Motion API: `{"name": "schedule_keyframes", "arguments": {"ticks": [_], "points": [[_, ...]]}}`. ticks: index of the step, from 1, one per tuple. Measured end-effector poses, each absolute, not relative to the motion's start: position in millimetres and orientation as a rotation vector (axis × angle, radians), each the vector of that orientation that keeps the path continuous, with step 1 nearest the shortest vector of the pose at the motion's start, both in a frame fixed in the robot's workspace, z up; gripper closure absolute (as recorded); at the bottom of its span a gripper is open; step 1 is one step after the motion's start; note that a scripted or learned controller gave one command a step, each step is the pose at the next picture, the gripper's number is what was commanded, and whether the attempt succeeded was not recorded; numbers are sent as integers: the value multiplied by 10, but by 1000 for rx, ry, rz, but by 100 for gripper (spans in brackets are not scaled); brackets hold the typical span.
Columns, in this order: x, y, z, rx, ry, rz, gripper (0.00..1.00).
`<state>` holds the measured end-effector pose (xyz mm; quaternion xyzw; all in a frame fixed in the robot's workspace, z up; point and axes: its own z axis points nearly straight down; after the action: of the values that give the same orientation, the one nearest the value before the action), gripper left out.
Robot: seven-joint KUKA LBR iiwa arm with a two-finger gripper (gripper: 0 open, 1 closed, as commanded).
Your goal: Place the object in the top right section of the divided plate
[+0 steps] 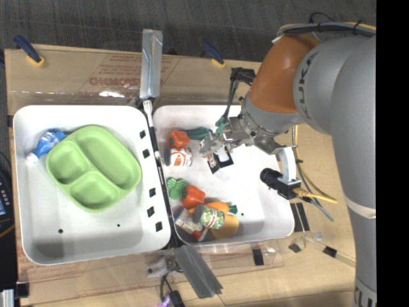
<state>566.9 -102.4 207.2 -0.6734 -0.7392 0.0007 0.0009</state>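
My gripper [217, 151] hangs over the right bin [268, 216]; whether my jaws are wide or narrow, I cannot tell. The green divided plate [94, 166] lies at nine o'clock in the left bin [32, 235], toy food [203, 213] at six.

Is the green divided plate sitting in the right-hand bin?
No, the green divided plate lies in the left bin; the right bin holds the toy food items.

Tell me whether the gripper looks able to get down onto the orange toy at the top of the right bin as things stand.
Probably yes. The gripper hangs just right of the orange toy, which lies uncovered beside a dark green piece.
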Motion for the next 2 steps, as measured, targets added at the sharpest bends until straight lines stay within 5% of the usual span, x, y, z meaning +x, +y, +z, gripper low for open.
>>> {"name": "schedule_keyframes", "arguments": {"ticks": [1, 2], "points": [[5623, -1646, 1934, -2223, -2218, 5, 100], [6366, -1358, 2046, -1798, -2577, 0, 100]]}}
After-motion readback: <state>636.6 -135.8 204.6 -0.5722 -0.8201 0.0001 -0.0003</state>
